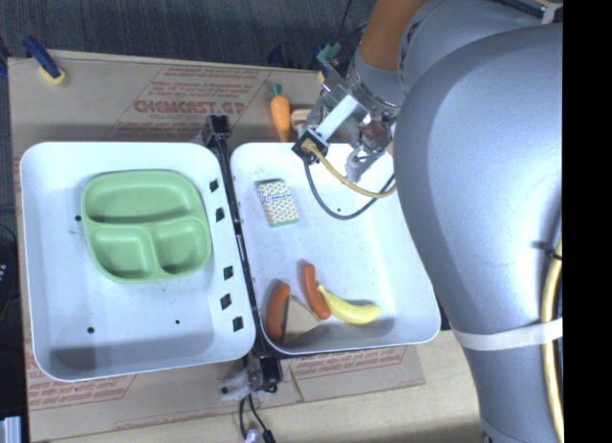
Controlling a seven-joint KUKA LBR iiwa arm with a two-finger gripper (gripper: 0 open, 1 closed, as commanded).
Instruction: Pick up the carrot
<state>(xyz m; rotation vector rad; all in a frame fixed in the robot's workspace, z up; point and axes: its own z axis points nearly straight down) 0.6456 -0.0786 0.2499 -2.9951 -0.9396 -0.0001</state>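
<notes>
Located the carrot (279,116) outside both bins, lying on the cardboard (115,87) just beyond the far rim of the right-hand bin (378,245), green top pointing away from it. Found the gripper (368,147) over that bin's far corner, near the carrot but apart from it, with nothing seen in its grasp. Could not tell whether open or closed. Judged the step in hand as the approach, with the pick not yet made. Judged the next move to require a shift toward the view's left across the rim, alignment across the carrot's narrow body, then descent.
</notes>
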